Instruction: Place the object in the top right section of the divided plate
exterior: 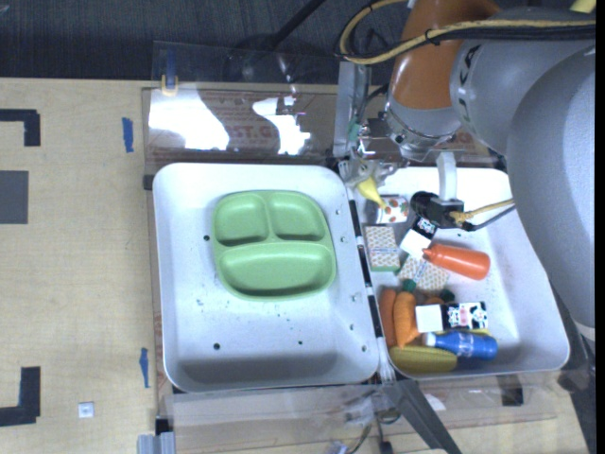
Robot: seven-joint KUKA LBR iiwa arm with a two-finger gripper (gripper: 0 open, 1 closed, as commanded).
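- My gripper (371, 170) hangs over the right bin's (529, 253) top-left corner; can't tell its state.
- Divided plate (274, 242) lies left; its top right section (296, 214) nearest.

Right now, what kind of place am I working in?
Likely a robotics lab test bench: two white bins on a plywood top, a green divided plate, toy items like a carrot, loose cables overhead.
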